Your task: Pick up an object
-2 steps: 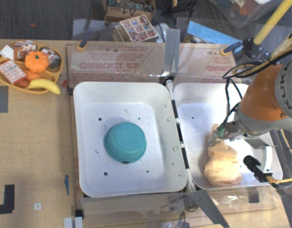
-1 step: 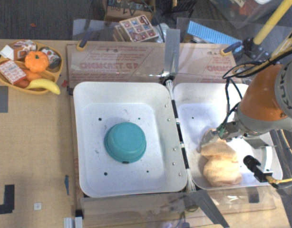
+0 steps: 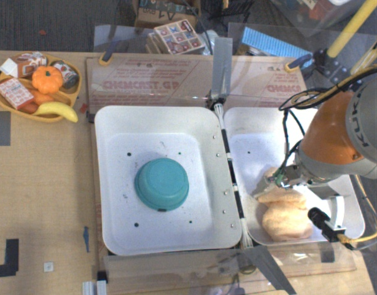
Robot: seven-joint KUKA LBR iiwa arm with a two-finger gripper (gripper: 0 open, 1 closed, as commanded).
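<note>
Lying beneath pincer (image 3: pixel 277 180): bread (image 3: pixel 285 216)

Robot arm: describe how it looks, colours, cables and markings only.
The arm is grey with a broad orange band above the wrist. Dark letters mark its grey shell near the right edge. Thin black cables loop beside the orange band. The gripper is small, metallic grey.

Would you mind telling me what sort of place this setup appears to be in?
Most likely a robotics lab bench for grasping trials. Two white bins sit side by side under a grey and orange arm, one holding a teal bowl, and a tray of toy food waits nearby.
</note>
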